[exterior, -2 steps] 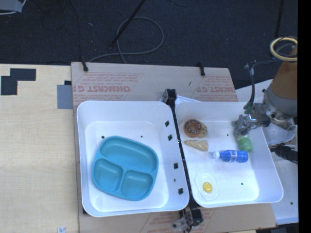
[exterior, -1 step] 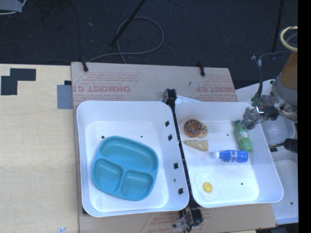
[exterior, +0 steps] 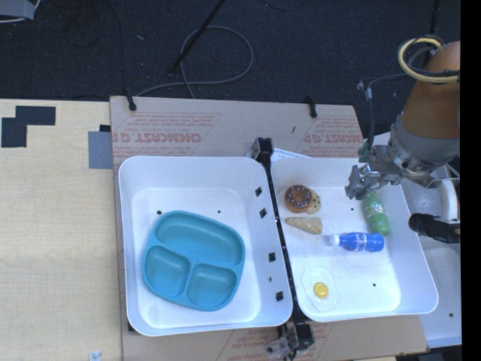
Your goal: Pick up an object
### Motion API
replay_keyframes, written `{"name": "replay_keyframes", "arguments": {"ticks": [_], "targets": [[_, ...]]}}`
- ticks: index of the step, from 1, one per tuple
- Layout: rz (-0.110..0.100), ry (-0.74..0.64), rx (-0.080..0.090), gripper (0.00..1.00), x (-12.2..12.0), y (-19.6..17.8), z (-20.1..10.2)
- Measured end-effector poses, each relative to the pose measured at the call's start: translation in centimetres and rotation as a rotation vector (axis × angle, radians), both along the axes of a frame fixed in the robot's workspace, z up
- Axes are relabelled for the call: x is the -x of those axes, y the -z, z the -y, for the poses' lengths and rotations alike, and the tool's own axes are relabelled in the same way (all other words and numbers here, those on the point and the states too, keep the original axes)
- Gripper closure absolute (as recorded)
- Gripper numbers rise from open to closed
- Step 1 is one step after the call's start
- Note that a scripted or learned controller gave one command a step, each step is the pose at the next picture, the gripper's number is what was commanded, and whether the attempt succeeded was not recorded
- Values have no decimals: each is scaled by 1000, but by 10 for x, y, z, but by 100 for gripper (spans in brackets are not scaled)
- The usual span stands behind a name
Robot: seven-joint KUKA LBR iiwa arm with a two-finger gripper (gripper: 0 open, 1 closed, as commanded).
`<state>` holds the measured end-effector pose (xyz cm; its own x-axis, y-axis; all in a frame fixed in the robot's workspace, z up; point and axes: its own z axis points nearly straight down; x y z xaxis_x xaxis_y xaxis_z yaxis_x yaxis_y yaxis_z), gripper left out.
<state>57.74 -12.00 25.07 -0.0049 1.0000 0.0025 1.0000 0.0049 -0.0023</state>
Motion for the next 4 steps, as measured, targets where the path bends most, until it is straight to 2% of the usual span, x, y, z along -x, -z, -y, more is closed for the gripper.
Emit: {"name": "replay_keyframes", "arguments": {"ticks": [3, 4], "targets": [[-3, 2, 1, 100, 14, 32, -147], [-1, 0, 1, 100, 26, 23, -203]]}}
